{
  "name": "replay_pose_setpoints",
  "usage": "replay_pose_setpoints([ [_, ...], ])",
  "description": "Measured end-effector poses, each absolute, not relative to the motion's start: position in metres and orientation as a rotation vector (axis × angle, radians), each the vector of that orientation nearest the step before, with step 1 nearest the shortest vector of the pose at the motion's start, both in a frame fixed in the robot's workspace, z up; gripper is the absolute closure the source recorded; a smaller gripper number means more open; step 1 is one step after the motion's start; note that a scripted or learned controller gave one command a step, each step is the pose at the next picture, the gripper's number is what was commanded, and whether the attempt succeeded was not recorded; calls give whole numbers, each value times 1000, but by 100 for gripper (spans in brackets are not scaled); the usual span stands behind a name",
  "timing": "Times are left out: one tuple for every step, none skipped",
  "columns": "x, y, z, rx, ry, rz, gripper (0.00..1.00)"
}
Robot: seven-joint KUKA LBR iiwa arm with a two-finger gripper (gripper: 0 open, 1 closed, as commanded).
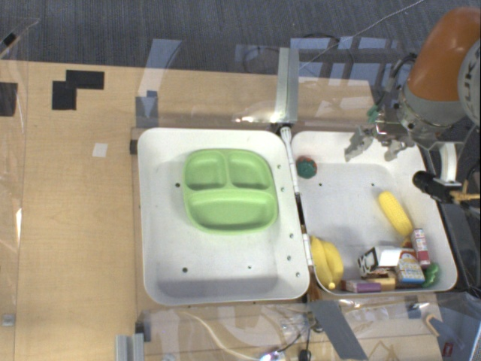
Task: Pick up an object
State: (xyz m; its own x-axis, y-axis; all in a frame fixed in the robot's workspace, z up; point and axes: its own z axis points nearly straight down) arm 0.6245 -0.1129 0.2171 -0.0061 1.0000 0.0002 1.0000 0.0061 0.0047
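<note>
My gripper (373, 147) hangs over the far edge of the right bin (353, 194), its two fingers spread open with nothing between them. In that bin a small green and red ball (306, 167) lies at the far left corner. A yellow corn cob (394, 213) lies right of centre. A yellow banana (327, 259) rests at the near left corner. Several small packets and boxes (392, 268) crowd the near right corner.
The left bin (161, 232) holds a green divided plate (228, 189). A metal post (288, 89) stands behind the wall between the two bins. The grey arm with its orange band (445, 59) comes in from the upper right.
</note>
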Motion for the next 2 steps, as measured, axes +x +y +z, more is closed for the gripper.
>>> replay_pose_setpoints([
  [602, -187, 173, 2314, 2119, 3, 0],
  [593, -203, 90, 2113, 2310, 11, 0],
])
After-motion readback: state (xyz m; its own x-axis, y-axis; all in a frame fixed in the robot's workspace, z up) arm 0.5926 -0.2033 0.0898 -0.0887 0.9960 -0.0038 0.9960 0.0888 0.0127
